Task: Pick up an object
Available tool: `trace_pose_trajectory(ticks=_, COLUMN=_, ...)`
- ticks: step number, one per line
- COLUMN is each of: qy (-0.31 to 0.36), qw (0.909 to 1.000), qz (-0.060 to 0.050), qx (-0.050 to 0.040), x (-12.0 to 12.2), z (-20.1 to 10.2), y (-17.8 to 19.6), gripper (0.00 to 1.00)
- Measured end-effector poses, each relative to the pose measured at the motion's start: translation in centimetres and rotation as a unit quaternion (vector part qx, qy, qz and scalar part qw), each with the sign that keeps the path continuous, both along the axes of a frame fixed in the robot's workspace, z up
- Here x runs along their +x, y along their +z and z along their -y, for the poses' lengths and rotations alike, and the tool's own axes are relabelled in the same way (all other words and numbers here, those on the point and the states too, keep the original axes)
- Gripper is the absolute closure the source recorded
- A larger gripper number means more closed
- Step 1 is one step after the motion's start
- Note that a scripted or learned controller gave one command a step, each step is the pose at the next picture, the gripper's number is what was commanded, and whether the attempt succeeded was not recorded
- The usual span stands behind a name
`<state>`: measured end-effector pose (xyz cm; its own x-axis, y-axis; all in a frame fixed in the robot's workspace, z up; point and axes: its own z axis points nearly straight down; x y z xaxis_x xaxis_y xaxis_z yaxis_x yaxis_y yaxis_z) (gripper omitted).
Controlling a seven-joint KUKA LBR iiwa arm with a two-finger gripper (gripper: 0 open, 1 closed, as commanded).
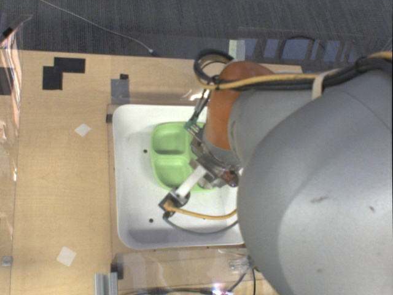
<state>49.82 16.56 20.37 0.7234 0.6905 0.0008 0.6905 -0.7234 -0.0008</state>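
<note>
since the grey arm point(307, 183) overlaps the green tray point(169, 143), whether the end effector point(210, 165) is clenched cannot be told.

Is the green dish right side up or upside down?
Right side up. The green dish shows two hollow compartments facing upward; the arm covers part.

A white bin point(132, 226) lay beneath the end effector point(212, 172) on the wooden desk point(55, 183); a black L-shaped mark point(58, 72) sat well apart from it.
</note>
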Motion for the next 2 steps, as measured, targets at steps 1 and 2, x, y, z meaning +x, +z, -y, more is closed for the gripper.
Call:
trace_pose_trajectory(ticks=1, qy=-0.133, qw=0.9911, qz=0.0, qx=0.0007, x=-1.2, z=-4.9, y=-0.6, gripper=1.0)
trace_pose_trajectory(ticks=2, qy=-0.244, qw=0.9698, qz=0.002, qx=0.0031, x=-1.1, z=-7.0, y=15.6, gripper=1.0)
